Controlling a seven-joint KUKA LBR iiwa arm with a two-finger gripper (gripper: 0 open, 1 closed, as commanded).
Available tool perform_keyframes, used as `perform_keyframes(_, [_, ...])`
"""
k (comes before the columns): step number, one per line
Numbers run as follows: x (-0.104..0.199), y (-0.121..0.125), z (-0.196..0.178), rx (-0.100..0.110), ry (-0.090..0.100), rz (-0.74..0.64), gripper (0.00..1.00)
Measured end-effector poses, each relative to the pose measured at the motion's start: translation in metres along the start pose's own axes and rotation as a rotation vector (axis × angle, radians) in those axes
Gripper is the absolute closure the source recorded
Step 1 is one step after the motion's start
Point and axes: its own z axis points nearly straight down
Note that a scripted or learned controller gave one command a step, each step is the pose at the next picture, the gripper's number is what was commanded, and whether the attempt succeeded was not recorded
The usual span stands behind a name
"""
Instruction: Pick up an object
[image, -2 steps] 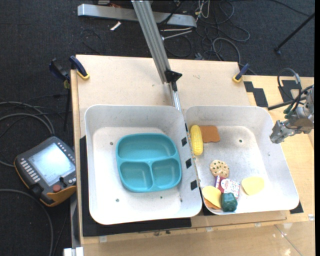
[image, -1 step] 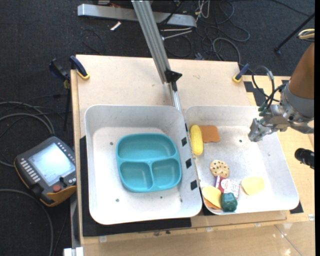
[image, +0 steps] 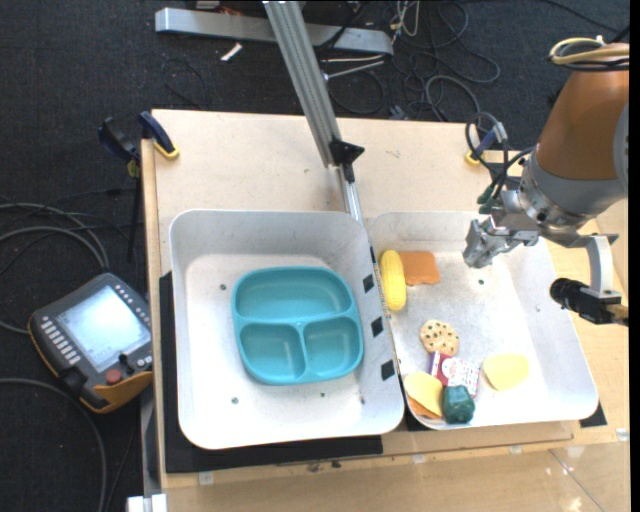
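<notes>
While the surface (image: 250, 160) is carrying two white bins side by side, a teal divided tray (image: 298, 324) is sitting in the left bin (image: 200, 250). I am hanging my fingers (image: 483, 246) over the right bin's (image: 560, 330) far edge, grasping nothing; open or clenched, I cannot tell. A yellow banana (image: 393, 279) is lying against the divider, an orange slab (image: 419, 268) touching it; a cookie (image: 439, 336) is lying mid-bin.

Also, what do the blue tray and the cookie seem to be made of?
The blue tray looks like molded plastic: even color, soft sheen, rounded compartments. The cookie is probably a plastic toy; its dots look painted, though it is too small to be sure.
</notes>
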Motion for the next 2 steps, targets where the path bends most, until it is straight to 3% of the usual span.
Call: perform_keyframes(2, [0.101,0.032,-0.001,0.0,0.0,0.001,1.0])
